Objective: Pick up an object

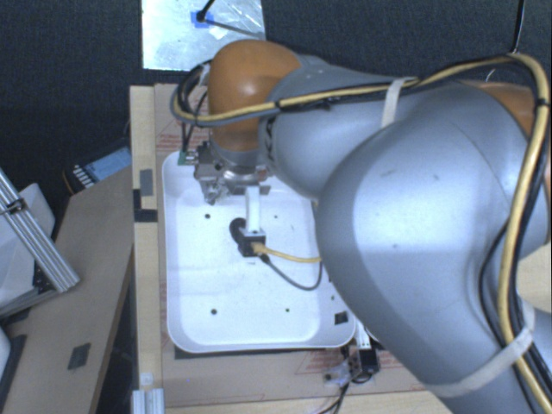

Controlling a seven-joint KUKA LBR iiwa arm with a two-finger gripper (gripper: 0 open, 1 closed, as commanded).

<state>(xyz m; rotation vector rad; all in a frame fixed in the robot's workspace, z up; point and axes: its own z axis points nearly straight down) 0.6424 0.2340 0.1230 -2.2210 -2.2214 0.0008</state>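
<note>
My gripper [217,188] hangs low over the far left part of the left white bin [216,270], just under the orange wrist band. The bin floor around it shows bare white plastic with a few small dark dots. No loose object can be made out between the gripper and the floor. The bulk of the grey arm [414,214] covers the right half of the view and hides whatever lies beneath it, including the right bin.
A crinkled silver sheet [203,20] lies behind the bins. An aluminium rail [34,240] slants at the left beside the wooden bench top [99,266]. A small dark tag [341,318] sits at the bin's near right rim.
</note>
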